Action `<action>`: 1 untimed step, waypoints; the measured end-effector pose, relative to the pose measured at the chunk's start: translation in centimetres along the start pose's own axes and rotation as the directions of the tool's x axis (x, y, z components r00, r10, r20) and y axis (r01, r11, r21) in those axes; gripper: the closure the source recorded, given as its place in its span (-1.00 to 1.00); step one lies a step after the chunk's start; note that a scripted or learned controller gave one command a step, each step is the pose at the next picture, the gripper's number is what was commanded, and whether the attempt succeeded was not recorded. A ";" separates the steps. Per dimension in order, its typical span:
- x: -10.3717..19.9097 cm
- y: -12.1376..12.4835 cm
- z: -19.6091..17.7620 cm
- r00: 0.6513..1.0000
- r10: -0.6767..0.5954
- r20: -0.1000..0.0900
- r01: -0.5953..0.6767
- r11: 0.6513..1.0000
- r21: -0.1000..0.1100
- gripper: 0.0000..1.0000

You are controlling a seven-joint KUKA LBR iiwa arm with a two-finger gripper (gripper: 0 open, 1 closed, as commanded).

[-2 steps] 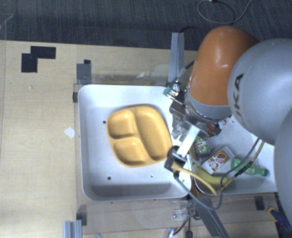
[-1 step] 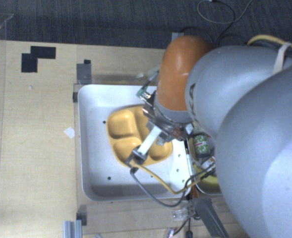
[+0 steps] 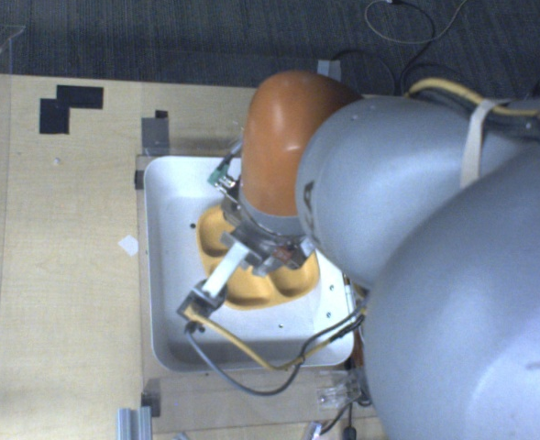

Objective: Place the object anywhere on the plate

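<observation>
Camera view: the tool [image 3: 265,250] sits over the yellow plate [image 3: 242,290], which lies in the white bin [image 3: 173,246] toward its 3 o'clock side. Tool state: cannot tell, the arm [image 3: 416,200] blocks it.

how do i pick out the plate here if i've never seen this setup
Start at the shallow white bin in the middle of the view, where the grey arm with the orange band reaches down. The plate lies on the bin's floor right under the wrist, partly hidden by it. It is the only broad yellow shape with rounded lobes against the white floor.
</observation>
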State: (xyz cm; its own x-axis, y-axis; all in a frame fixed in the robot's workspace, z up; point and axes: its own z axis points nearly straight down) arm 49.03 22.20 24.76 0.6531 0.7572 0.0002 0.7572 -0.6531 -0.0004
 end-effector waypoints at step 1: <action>0.0 0.0 0.0 1.000 -0.001 -0.001 0.001 1.000 0.000 -1.00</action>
State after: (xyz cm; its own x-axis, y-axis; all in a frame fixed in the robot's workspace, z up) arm 49.03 22.21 24.80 0.6527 0.7577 0.0009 0.7577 -0.6527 -0.0002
